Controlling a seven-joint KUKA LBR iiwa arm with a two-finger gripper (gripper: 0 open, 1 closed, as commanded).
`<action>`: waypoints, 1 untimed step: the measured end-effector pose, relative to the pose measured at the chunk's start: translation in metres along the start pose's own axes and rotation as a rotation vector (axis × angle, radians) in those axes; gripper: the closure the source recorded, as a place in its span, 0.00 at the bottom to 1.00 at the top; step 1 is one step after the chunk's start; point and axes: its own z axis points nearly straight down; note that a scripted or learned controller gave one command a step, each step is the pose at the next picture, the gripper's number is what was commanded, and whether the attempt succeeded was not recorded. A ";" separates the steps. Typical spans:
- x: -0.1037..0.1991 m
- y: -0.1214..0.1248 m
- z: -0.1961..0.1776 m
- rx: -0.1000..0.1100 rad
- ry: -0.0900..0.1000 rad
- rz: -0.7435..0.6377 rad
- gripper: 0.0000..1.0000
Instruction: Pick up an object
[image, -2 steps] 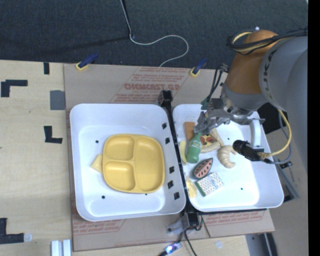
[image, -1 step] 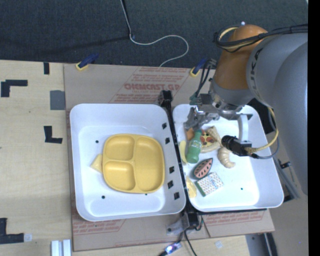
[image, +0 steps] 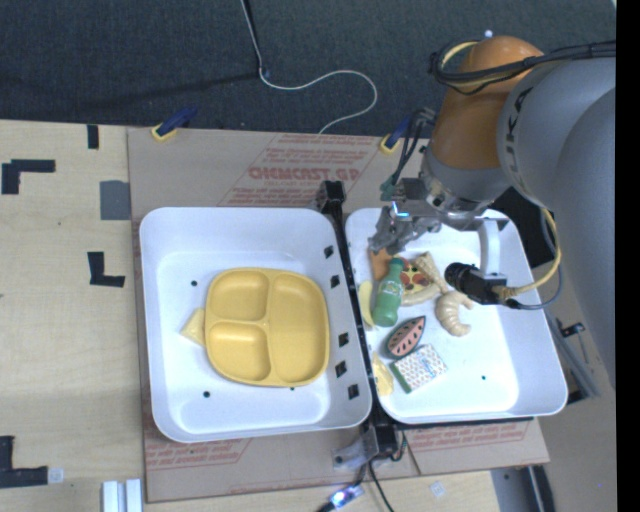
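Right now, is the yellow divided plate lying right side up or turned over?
Right side up. The yellow divided plate lies flat in the left bin, and its three hollow compartments face upward with raised ridges between them.

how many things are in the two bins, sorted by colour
Yellow: 2, the divided plate in the left bin and a small piece in the right bin
Green: 1, the bottle
Tan: 2, the croissant and a flat food piece
Red-brown: 1, the oval piece
Patterned: 1, the small packet
Total: 7
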 end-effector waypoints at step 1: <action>-0.009 0.004 -0.001 0.001 -0.001 0.001 1.00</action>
